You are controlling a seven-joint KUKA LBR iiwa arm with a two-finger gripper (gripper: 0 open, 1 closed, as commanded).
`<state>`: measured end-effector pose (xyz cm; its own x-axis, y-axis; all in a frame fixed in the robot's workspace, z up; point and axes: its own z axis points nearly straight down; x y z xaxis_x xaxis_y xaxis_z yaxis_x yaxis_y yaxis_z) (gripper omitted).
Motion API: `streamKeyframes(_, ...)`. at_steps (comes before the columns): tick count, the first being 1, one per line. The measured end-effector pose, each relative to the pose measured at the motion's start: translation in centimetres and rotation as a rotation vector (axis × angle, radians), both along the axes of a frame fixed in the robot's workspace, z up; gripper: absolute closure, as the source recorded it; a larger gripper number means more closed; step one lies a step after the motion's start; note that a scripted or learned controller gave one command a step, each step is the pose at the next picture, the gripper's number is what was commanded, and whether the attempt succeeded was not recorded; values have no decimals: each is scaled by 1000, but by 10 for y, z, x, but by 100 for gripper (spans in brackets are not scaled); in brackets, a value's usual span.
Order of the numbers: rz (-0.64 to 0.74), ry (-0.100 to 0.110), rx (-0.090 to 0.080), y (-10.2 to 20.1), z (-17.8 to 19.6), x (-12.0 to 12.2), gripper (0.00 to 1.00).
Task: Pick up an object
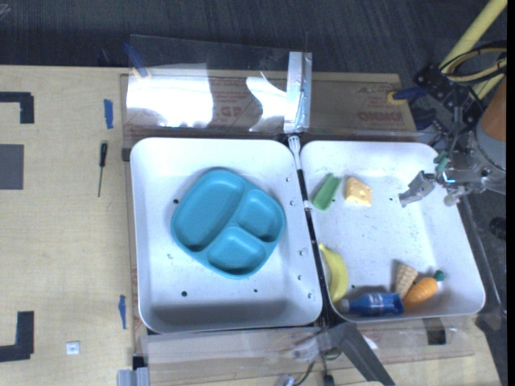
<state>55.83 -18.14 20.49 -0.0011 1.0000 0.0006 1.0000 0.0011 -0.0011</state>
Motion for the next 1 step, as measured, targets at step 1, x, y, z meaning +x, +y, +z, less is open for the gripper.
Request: streamKeyframes(1,60,6,3,69,-79,38,0)
